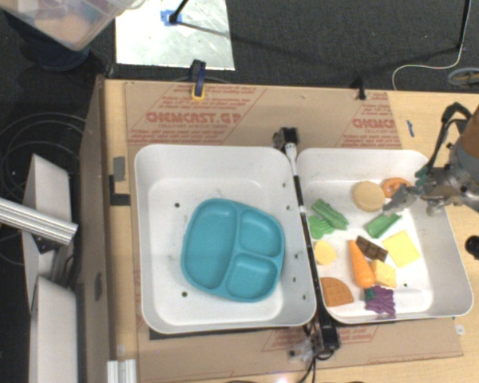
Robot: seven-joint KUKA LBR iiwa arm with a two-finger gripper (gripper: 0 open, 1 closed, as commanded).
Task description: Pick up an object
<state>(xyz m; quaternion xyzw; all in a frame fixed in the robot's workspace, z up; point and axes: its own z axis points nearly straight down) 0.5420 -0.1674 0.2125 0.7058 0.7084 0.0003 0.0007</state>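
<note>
Two white bins: the left bin [156,182] holds a blue divided tray [233,248]; the right bin [455,290] holds toy food [363,254]. The gripper [399,199] hovers above the green piece [382,225]; its grip is unclear.

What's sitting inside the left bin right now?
The left bin holds one thing: a blue divided plate with three compartments, nothing visible in them. The plate hides the bin floor beneath it. The toy food is all in the right bin.

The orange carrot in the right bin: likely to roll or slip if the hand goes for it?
Probably. The carrot looks smooth and tapered, so fingers may slide toward its narrow end. It is crowded by the brown piece and yellow block, so pushing likely shifts them too.
</note>
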